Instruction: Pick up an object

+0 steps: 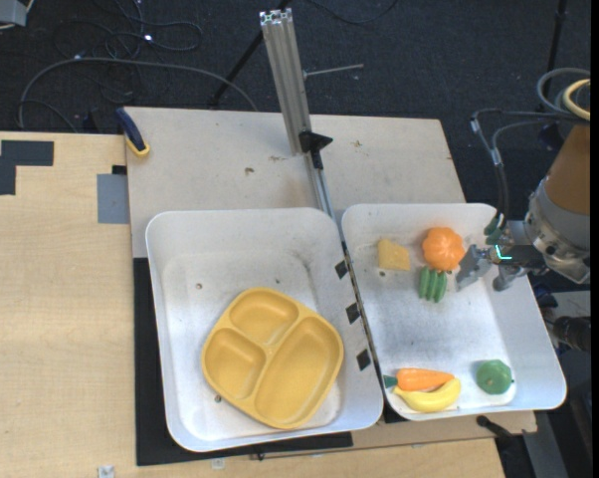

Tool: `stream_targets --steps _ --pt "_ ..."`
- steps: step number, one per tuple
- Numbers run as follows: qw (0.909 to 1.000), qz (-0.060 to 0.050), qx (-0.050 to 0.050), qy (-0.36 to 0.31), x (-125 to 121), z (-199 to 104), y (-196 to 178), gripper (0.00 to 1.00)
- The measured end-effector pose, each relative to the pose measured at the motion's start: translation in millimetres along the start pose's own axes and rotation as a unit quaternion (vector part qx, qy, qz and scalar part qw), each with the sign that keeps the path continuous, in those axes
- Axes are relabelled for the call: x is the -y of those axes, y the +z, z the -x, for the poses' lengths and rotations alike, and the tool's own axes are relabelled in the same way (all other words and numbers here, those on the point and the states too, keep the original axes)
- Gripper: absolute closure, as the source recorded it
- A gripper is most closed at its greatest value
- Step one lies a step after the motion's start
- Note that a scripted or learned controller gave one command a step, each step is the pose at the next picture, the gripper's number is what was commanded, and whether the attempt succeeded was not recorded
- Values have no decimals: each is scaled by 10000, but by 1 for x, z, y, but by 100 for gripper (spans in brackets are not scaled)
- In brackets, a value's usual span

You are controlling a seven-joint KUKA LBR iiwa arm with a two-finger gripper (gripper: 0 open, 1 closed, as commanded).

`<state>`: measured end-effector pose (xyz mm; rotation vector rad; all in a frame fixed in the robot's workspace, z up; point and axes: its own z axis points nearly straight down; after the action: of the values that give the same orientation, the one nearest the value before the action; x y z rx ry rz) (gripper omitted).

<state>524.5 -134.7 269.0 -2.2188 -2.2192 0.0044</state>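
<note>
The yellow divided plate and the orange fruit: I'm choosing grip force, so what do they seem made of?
The yellow divided plate looks like moulded plastic with a matte finish: uniform colour, soft rounded compartment ridges, no glare. The orange fruit looks like a plastic toy, judging by its even, saturated colour and smooth surface; whether it is hard or soft cannot be told.

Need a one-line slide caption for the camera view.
Gripper beside orange in right bin; yellow tray in left bin.
</note>
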Motion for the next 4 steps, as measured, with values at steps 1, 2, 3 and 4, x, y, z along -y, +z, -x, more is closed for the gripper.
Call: stream_targets --steps 1,2,3,4 --pt "10000 16 2 -1 -1 0 -1 0" --pt "10000 -20 -8 -1 8 -2 59 0" --pt "10000 -20 -10 -3 1 -8 118 0" --pt "10000 -20 -8 5 -2 0 171 0"
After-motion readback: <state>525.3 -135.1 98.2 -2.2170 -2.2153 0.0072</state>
